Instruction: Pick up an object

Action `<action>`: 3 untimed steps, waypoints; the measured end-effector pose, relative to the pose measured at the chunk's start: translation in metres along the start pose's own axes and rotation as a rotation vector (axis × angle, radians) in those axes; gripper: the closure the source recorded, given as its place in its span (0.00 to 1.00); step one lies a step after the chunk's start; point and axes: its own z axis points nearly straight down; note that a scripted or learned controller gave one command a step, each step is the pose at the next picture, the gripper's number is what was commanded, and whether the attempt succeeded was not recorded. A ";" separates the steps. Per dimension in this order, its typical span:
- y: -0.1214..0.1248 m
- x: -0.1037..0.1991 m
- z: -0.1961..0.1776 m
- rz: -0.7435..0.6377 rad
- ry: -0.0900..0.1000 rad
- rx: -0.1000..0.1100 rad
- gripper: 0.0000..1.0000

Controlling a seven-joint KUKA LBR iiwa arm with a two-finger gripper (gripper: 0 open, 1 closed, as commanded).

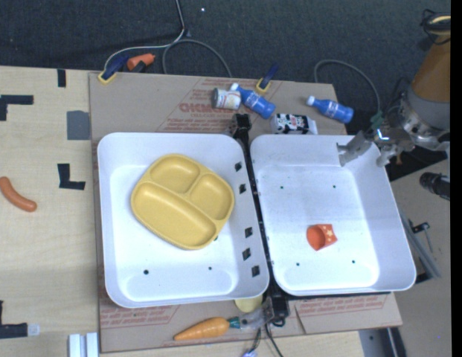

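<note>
The gripper (364, 149) hovers over the right bin's (379, 207) upper right rim, and whether it's open or closed I cannot tell. At its seven o'clock, well apart, an orange object (321, 236) lies on the bin floor. Over at nine o'clock, the left bin (115, 199) holds a yellow plate (182, 200).

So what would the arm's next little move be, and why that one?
Probably a swing inward and down toward the small orange object. The gripper hangs over the far right corner of the right bin, well away from that piece, the one loose thing in this bin. The left bin holds a yellow divided plate, which looks harder to pinch.
</note>
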 end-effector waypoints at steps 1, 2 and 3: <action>-0.051 0.011 0.058 0.002 0.002 0.007 0.00; -0.084 0.067 0.137 -0.002 0.004 0.009 0.00; -0.123 0.090 0.139 0.002 -0.007 -0.014 0.00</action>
